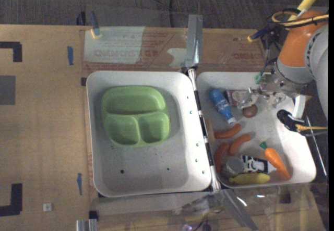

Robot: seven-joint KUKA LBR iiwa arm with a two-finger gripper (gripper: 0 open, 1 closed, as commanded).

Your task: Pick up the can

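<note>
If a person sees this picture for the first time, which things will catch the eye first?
First, the bright green divided plate lying in the left bin. Next, the crowded right bin: a blue bottle, sausages, an orange carrot and a yellow banana. The arm's orange band stands at the right.

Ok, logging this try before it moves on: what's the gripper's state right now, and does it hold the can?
Gripper: over the right bin's far edge; open or closed cannot be told. No can seen in it.
</note>
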